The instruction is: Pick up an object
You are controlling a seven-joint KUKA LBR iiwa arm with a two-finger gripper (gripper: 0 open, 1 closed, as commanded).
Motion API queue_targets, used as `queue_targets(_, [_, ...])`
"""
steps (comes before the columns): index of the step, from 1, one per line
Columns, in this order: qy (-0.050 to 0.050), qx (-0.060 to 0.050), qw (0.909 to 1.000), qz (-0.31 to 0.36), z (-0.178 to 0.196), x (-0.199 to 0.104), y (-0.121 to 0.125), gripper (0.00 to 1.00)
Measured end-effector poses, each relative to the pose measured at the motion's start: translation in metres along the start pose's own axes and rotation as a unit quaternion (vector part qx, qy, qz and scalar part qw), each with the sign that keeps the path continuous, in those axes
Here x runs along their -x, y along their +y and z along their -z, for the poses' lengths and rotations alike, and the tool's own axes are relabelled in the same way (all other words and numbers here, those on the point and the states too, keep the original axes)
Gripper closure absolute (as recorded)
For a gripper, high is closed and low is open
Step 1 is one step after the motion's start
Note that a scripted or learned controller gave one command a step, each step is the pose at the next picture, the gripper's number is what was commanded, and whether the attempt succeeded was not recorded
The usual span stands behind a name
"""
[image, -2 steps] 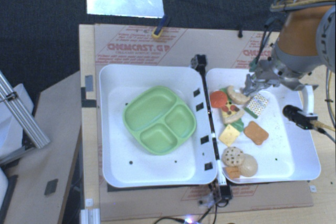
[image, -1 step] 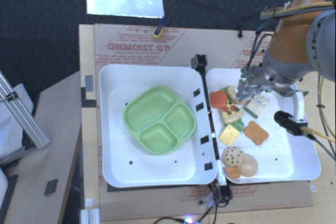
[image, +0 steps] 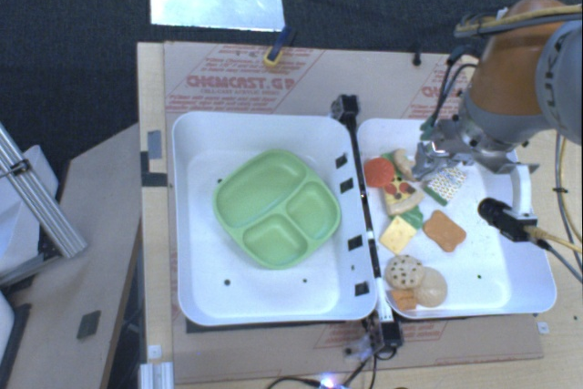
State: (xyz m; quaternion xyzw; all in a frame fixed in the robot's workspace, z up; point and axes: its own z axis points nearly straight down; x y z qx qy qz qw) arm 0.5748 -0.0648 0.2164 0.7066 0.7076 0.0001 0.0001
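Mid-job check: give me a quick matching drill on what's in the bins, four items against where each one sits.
Items:
1. green divided plate
2. chocolate-chip cookie
3. red tomato slice
4. gripper

Places:
A. near end of the right bin, by the divider
B. middle of the left bin
C. above the far end of the toy food pile
D. far end of the right bin, beside the divider

Pairs: 1-B, 2-A, 3-D, 4-C

toy foods (image: pixel 412 232) (mixed), clustered, right bin (image: pixel 510 287)
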Motion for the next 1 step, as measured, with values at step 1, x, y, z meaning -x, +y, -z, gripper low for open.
queue_targets(1, [0.0,0.002,1.0,0.002,0.0185,-0.0054,0.0032,1.0])
